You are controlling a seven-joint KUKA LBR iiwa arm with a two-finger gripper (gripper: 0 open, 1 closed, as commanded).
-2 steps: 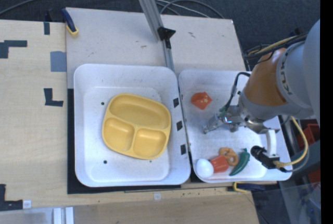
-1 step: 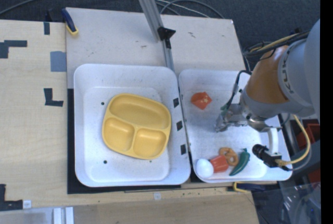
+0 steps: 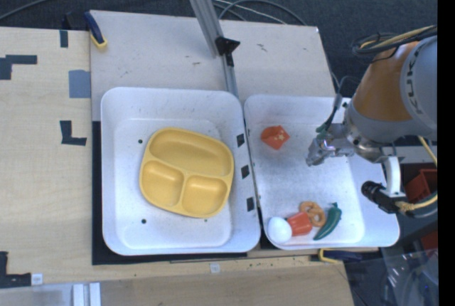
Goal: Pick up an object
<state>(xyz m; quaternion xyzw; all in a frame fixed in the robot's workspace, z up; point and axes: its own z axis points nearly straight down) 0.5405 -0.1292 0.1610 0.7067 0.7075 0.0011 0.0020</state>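
Our tool point(image 3: 318, 154) (grip state unreadable from here) hangs in the right bin point(image 3: 370, 230), the orange block point(image 3: 274, 137) just to its left.

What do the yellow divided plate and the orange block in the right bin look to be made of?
Yellow divided plate: likely moulded plastic, smooth with a soft sheen and rounded compartment ridges. Orange block: faceted and matte; plastic, foam or painted wood, the view is too coarse to settle which. Both bins look like white plastic, scuffed and speckled.
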